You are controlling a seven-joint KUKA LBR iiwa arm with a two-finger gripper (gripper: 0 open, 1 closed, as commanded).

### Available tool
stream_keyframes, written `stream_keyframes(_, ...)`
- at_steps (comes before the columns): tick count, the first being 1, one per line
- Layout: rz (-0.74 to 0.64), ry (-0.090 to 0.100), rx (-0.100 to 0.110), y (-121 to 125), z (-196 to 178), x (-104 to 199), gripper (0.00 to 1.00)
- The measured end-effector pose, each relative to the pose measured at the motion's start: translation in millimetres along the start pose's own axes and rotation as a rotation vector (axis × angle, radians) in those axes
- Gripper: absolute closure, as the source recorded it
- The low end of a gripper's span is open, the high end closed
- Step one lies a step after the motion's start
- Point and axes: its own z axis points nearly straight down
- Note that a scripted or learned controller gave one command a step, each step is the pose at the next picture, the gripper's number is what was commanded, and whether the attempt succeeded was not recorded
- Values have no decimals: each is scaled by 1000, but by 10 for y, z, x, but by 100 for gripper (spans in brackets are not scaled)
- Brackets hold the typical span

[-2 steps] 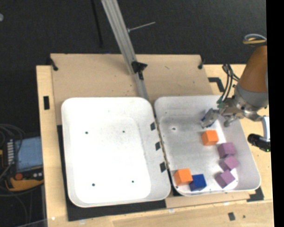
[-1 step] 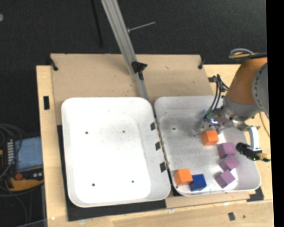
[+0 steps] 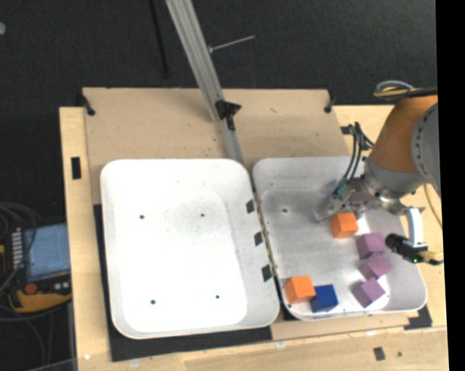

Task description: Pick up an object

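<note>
The right bin (image 3: pixel 293 190) holds several small blocks. An orange block (image 3: pixel 343 225) lies near its middle right, directly under my gripper (image 3: pixel 342 209), whose fingers come down at the block's top edge. Whether they grip it cannot be made out. Three purple blocks (image 3: pixel 370 244), (image 3: pixel 376 266), (image 3: pixel 368 292) lie in a column toward the bin's front right. A second orange block (image 3: pixel 300 287) and a blue block (image 3: pixel 324 298) sit side by side at the front edge. The arm with its orange band (image 3: pixel 406 133) comes in from the right.
The left bin (image 3: pixel 177 244) lies beside the right one, a row of black clips (image 3: pixel 259 237) between them. A slanted metal pole (image 3: pixel 201 64) rises behind the bins. Cables and a small device (image 3: pixel 41 260) sit off the bench at the left.
</note>
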Motion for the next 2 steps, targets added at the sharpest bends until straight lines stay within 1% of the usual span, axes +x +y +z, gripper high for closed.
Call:
stream_keyframes(1, 0, 0, -4, 12, -120, -6, 100)
stream_keyframes(2, 6, 1, -7, -49, -732, -48, 100)
